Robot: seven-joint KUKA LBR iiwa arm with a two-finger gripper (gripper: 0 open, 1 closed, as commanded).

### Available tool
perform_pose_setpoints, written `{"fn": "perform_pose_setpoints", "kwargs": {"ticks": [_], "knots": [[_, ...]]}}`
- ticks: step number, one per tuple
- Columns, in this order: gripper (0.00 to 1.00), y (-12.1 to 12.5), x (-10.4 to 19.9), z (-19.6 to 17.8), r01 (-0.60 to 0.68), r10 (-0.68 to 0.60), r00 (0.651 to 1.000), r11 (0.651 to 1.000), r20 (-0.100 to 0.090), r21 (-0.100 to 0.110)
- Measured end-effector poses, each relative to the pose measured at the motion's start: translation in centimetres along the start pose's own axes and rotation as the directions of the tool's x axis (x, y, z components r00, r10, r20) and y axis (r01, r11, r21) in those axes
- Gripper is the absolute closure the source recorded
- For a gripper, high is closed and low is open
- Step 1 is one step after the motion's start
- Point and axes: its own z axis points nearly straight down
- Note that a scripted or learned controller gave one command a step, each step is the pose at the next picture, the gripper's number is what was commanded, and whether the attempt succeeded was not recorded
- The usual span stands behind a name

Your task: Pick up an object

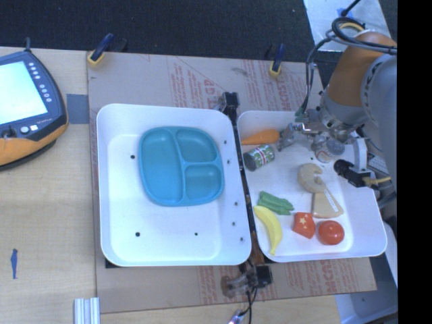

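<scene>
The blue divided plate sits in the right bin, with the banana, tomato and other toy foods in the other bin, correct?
Not quite. The camera view shows the blue divided plate in the left bin; the banana, tomato and other toy foods lie in the right bin.

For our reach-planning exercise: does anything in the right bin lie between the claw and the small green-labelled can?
Nothing visible does. The claw hovers at the right bin's upper end, bare floor separating it from the can; the carrot lies just beside that path.
</scene>
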Motion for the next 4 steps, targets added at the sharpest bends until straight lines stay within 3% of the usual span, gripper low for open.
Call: {"fn": "perform_pose_setpoints", "kwargs": {"ticks": [4], "knots": [[0.0,0.1,-3.0,0.0,-0.001,0.001,1.0,1.0,0.001,-0.005]]}}
